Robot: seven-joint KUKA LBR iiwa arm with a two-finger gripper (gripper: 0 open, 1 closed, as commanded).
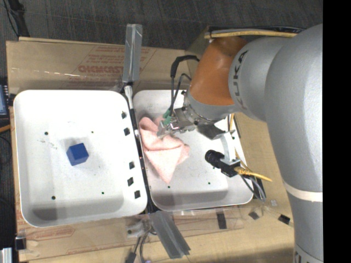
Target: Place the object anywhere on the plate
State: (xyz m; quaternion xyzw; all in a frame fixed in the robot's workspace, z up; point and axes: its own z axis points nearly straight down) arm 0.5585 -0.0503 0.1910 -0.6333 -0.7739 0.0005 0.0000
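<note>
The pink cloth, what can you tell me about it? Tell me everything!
The pink cloth is soft-looking and crumpled, bunched at the top and narrowing to a point at the bottom. It lies on the floor of the right bin, close to the wall shared with the left bin. The gripper sits at its top edge.

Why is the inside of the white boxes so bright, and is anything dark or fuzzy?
In the camera view, overhead light washes out the left bin floor; the blue cube stays sharp with a faint shadow; grey shade gathers along both bins' near walls; the arm shades part of the right bin, and the pink cloth looks soft-edged.
</note>
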